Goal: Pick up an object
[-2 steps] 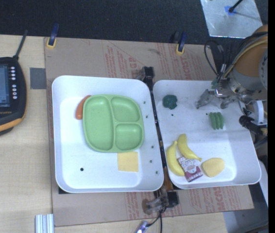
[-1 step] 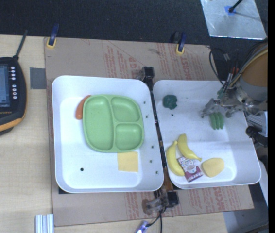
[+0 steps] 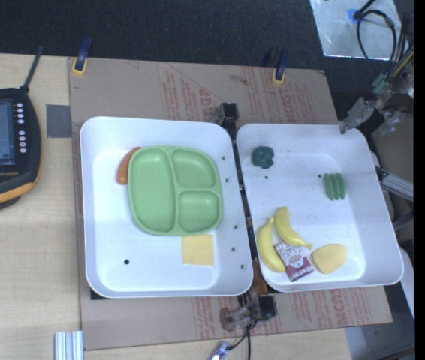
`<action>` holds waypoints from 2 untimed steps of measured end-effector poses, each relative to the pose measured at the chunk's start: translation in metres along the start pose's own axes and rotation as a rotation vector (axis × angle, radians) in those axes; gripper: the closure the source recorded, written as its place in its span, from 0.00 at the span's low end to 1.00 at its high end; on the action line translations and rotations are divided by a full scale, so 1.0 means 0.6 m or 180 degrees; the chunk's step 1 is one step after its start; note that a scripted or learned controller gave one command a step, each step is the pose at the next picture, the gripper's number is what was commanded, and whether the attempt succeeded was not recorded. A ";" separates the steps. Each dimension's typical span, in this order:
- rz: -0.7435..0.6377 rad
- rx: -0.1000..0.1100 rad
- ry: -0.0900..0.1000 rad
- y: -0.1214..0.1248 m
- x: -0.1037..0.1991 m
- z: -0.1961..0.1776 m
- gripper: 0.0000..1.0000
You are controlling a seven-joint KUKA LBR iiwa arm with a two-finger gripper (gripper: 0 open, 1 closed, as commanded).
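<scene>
Gripper (image 3: 357,115) is hanging over the far right corner of the right white bin (image 3: 314,142), not carrying anything. I'm not able to tell whether it's open or closed.

Nearest candidate is the small green ridged piece (image 3: 335,186), lying alone near the bin's right wall. The dark green knobbly lump (image 3: 263,157) is sitting by the far left corner, also isolated.

I'm avoiding the near-edge cluster: two yellow bananas (image 3: 280,238), a red-and-white packet (image 3: 293,262) and a yellow rounded lump (image 3: 329,257) are all touching.

I'm suggesting the ridged piece: centring above it, closing across its narrow width, descending straight and keeping off the wall.
</scene>
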State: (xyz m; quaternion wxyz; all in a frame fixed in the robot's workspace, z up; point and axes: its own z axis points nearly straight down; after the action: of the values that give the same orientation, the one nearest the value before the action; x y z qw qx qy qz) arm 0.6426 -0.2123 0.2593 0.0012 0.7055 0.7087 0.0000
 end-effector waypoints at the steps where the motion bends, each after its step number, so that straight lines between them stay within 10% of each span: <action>1: -0.0001 0.0012 -0.0002 -0.142 0.001 0.203 0.00; 2: -0.0004 0.0018 0.0001 -0.057 0.001 0.280 0.00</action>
State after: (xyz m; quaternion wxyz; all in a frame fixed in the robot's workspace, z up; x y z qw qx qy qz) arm 0.6087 -0.2119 0.0913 -0.0009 0.7051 0.7091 -0.0020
